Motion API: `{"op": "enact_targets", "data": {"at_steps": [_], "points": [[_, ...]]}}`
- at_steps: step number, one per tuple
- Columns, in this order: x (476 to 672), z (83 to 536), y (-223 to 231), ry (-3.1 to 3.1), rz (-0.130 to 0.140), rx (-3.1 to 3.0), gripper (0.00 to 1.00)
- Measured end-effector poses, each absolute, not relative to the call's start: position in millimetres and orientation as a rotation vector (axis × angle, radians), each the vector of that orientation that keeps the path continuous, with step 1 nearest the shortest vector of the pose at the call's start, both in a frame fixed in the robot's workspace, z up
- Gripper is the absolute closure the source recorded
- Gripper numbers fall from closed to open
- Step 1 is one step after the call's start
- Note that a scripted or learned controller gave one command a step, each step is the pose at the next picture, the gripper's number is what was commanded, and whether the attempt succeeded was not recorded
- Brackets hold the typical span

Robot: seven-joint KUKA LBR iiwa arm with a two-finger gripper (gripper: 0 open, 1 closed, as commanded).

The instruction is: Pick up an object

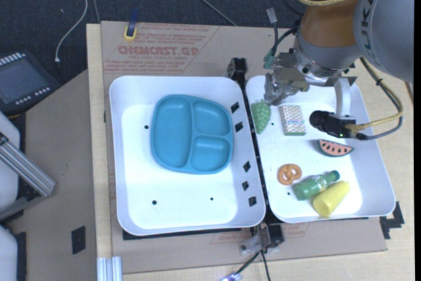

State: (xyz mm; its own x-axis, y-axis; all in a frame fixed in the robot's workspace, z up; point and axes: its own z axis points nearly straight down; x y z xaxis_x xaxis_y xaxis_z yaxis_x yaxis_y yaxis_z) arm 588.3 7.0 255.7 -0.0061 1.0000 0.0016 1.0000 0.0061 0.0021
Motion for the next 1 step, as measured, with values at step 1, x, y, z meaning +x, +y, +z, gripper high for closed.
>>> {"op": "enact_targets", "data": {"at_steps": [1], "points": [[587.8,243.6,54.1,2.229,-0.002,2.219,1.0]]}}
